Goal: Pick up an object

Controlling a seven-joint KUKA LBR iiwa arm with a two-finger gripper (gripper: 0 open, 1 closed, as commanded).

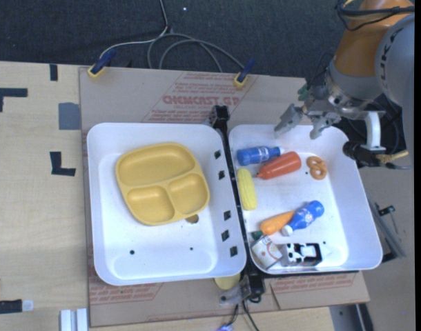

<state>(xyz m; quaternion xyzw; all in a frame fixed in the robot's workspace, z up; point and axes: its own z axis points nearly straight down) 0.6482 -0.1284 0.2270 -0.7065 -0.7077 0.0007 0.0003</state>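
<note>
My gripper [301,124] hangs open over the far edge of the right bin [359,205], its two fingers spread with nothing between them. Just below it in that bin lie a blue bottle [257,155] and a red-orange bottle [280,165], side by side. A small pretzel [317,167] sits to their right. A yellow corn cob [247,188] lies along the bin's left wall. Nearer the front are an orange carrot [277,221], a blue and white bottle [304,215] and a black and white toy [298,253].
The left bin [103,185] holds a yellow divided plate [162,183]. Black clips [227,178] run along the divider between the bins. Cables [176,43] and two clamps sit beyond the cardboard base at the back.
</note>
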